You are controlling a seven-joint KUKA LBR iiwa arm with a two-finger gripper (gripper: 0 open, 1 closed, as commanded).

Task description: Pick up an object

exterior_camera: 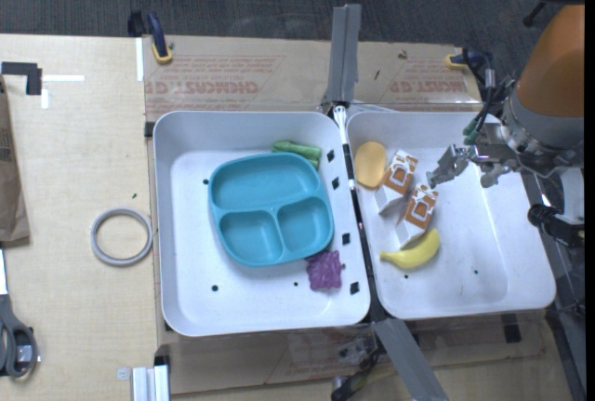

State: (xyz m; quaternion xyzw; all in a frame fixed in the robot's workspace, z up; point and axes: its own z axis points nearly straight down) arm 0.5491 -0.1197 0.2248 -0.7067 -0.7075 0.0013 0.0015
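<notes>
My gripper point(462, 171) hangs over the right bin point(502, 283), near its upper right part, open with nothing between its fingers. Just left of it lie two small orange-and-white cartons: one point(402, 172) higher up, the other point(420, 207) lower and close under the left fingertip. A yellow banana point(413, 251) lies below them in the middle of the bin. A rounded orange-yellow piece point(370, 164) rests by the bin's left wall.
The left bin point(181, 297) holds a blue divided plate point(271, 207), a green item point(297, 149) at its top edge and a purple bunch of grapes point(324, 271) below it. A grey ring point(121, 234) lies on the bench at the left.
</notes>
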